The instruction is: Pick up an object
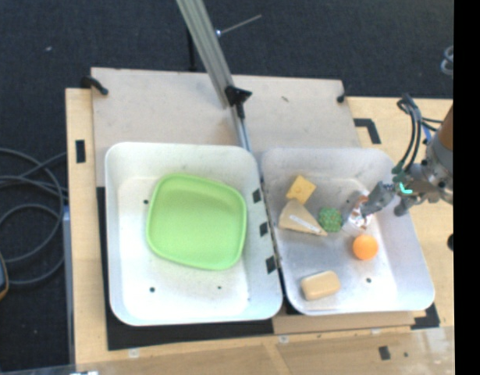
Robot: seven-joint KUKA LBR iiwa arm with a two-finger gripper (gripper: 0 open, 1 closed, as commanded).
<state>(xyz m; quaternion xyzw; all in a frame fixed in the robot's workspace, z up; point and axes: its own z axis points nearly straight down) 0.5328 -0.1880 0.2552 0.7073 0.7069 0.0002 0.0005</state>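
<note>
The right bin (403, 280) holds a yellow block (301, 188), a cream wedge (300, 219), a green bumpy ball (330, 219), an orange ball (365, 247) and a tan oblong piece (320, 285). My gripper (362, 212) reaches in from the right and hangs low over the bin, just right of the green ball and above the orange ball. Nothing shows between its fingers.
The left bin (130, 287) holds a light green square plate (197, 221). A grey metal pole (204, 37) slants up from the wall between the bins. Black cables (25, 209) lie off the bench at the left.
</note>
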